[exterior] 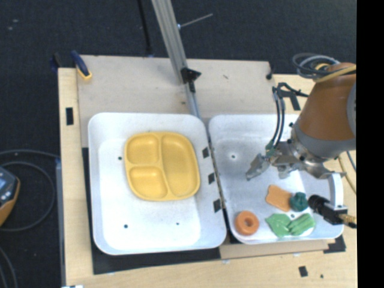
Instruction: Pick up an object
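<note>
The right bin holds several small objects near its front edge. An orange ring lies at the front left, and a light green toy sits to its right. Behind these are an orange block and a small dark green round piece. My gripper hangs over the middle of the right bin, above and to the left of the orange block. Nothing shows in it.
A yellow divided plate lies in the left bin. A metal pole rises slantwise behind the bins. The arm's orange band looms over the right bin's far right side, with cables beside it.
</note>
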You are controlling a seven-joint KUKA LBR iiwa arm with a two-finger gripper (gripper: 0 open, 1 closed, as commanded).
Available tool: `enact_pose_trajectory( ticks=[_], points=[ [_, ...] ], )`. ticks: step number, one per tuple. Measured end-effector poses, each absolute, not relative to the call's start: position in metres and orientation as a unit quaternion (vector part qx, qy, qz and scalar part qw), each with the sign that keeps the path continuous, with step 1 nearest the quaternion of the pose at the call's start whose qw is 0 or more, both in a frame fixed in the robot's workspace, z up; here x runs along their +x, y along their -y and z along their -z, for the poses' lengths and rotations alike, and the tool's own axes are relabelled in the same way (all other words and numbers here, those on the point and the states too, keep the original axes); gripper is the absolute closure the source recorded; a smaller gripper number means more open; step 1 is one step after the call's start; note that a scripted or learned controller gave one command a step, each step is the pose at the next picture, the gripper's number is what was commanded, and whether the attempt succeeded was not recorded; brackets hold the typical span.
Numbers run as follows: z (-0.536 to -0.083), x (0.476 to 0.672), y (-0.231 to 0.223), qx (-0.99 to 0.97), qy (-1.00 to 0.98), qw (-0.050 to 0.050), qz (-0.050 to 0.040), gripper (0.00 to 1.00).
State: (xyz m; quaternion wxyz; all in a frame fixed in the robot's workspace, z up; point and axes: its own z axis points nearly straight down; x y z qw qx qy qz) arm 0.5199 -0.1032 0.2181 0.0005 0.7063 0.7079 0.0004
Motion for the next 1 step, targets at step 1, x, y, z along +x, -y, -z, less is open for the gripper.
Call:
enact_pose_trajectory(
  ticks=[1],
  points=[
    [-0.1554, 0.5188, 0.0995, 0.707, -0.707, -0.002, 0.0016, 0.0]
  ],
)
